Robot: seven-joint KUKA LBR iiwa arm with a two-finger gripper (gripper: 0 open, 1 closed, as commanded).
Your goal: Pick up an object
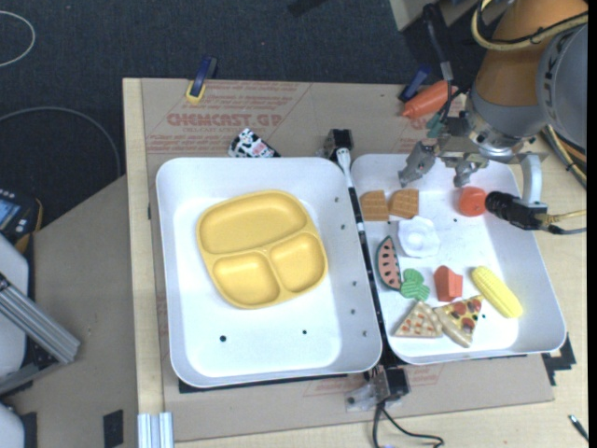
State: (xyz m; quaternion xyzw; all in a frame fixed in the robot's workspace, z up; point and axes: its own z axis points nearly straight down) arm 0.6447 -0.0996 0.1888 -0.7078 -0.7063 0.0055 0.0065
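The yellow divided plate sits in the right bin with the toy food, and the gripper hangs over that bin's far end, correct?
Not quite. The camera view shows the yellow divided plate alone in the left bin; the toy food lies in the right bin. The gripper does hang over the right bin's far end.

Faded red lettering reading roughly "CHEMCAST GP" runs across the far strip of the brown paper-covered flat worktop [280, 110], ringed by fainter red lines too blurred to read.
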